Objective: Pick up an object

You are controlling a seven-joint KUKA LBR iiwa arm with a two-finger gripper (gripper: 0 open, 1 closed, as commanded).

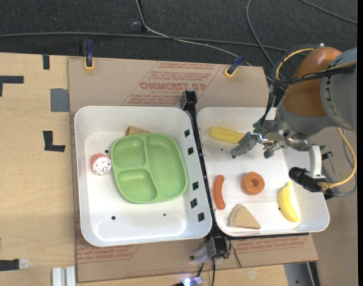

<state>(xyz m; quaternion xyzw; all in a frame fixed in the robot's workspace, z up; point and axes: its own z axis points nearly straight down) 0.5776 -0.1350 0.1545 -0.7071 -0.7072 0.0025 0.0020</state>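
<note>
the orange ring (252, 183) lay near the right bin (262, 230) middle — gripper (256, 145) hovered open, empty; next, lower onto it.

Five food toys lay in the right bin — corn cob (227, 135) upper left, sausage (219, 192), doughnut (252, 183), wedge (244, 217), banana (288, 202) — all apart.

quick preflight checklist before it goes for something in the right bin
1. Gripper open: ok, fingers spread, nothing between them.
2. Gripper over right bin: ok.
3. Nearest target: corn cob lies just left of the fingers, untouched: ok.
4. Donut, sausage, banana and wedge lie apart: ok.
5. Height above bin floor: cannot tell.
</note>
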